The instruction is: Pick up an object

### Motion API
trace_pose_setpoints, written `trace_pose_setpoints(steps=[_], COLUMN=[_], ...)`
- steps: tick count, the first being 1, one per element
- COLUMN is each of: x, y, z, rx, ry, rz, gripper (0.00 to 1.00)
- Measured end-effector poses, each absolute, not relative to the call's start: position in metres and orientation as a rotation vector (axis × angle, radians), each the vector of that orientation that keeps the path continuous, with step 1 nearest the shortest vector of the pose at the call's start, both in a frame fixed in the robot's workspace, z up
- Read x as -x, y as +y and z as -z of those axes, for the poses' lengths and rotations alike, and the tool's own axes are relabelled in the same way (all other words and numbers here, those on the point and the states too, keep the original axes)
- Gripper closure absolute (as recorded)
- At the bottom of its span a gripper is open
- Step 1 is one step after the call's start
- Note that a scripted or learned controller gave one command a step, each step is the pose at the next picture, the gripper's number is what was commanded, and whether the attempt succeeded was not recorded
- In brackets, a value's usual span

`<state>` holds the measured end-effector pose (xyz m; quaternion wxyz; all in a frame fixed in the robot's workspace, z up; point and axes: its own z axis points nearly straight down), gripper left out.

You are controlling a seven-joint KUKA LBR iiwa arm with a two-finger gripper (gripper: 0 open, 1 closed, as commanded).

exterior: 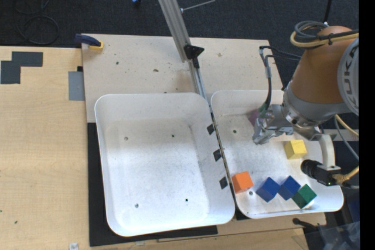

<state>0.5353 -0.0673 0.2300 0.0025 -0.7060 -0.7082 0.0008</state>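
On the pale bench, the right white bin (234, 103) holds a yellow cube (295, 149) just beside the gripper (262, 133), whose grip I cannot tell. Likely still approaching; next, centre over one block and descend.

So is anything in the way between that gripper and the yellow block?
Nothing visible is. The gripper hangs over the right bin, and the yellow block lies just to its right on bare bin floor, the other blocks nearer the front edge.
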Motion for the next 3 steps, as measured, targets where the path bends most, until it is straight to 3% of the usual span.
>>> trace_pose_setpoints(steps=[3], x=[-0.602], y=[0.084], z=[-0.241], rx=[2.217], ry=[-2.224], rz=[-0.001], gripper=[1.00])
